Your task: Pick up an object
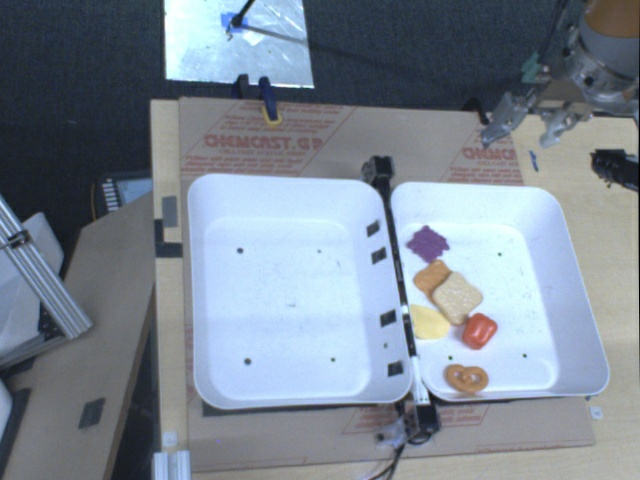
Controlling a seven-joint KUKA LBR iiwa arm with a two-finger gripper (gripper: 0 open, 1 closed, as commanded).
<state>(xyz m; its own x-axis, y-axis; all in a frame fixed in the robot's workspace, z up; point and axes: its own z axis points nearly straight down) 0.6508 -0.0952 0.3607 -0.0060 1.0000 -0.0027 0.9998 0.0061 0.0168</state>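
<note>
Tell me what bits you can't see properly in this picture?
- The arm: cut off by the top right edge of the camera view.
- The pincer: small and blurred against the bench.
- The yellow piece: partly under the toast slice and against the bin wall.
- The pretzel and purple piece: too small for detail.

Right bin (pixel 560 268) right half looks clear; food cluster (pixel 450 298) crowds left side.

The gripper (pixel 528 126) hangs above the bench beyond the right bin (pixel 560 268), fingers spread and holding nothing, while that bin contains a purple piece (pixel 428 241), toast slice (pixel 457 296), red pepper (pixel 480 330) and pretzel (pixel 467 377).
</note>
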